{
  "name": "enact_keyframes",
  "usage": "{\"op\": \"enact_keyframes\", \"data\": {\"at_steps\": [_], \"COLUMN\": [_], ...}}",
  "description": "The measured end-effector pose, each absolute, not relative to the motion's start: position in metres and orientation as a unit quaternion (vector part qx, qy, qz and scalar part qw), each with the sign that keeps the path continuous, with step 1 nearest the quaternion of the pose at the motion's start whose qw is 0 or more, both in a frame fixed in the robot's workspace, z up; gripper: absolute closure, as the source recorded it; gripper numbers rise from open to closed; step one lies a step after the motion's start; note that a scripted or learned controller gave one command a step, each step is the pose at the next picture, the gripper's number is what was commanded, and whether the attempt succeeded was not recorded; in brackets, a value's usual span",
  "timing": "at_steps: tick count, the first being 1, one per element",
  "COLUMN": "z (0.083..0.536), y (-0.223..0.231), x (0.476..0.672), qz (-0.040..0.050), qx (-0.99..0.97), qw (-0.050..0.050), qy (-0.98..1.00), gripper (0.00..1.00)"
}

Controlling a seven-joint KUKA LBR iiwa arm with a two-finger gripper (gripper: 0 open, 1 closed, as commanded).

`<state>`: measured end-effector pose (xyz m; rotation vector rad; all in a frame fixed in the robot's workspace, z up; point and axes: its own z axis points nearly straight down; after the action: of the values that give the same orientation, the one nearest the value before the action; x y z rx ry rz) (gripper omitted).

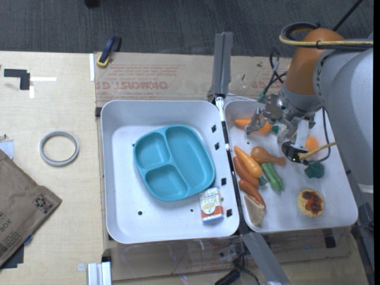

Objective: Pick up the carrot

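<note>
We find the carrot (247,162) in the right bin (341,209), close to its left wall — its long axis runs from upper left to lower right, though which end is the tip we cannot tell. The tool (274,125) hangs over the bin's far left corner, apart from the carrot; we cannot tell its state. A blue plate (173,162) lies in the left bin (113,177).

We see the grey arm (350,70) reaching in from the right, orange band above the wrist, hand (279,129) lowered, pointing down.
</note>
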<state>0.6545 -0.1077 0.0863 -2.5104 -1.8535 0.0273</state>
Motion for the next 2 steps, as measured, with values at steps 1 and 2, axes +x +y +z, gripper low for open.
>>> {"op": "enact_keyframes", "data": {"at_steps": [1, 2], "z": [0.0928, 0.0915], "y": [-0.1094, -0.1097], "x": [0.6562, 0.6548], "qz": [0.0085, 0.0108], "qx": [-0.804, -0.804], "qw": [0.007, 0.009], "qy": [-0.594, -0.594], "gripper": [1.0, 0.0]}}
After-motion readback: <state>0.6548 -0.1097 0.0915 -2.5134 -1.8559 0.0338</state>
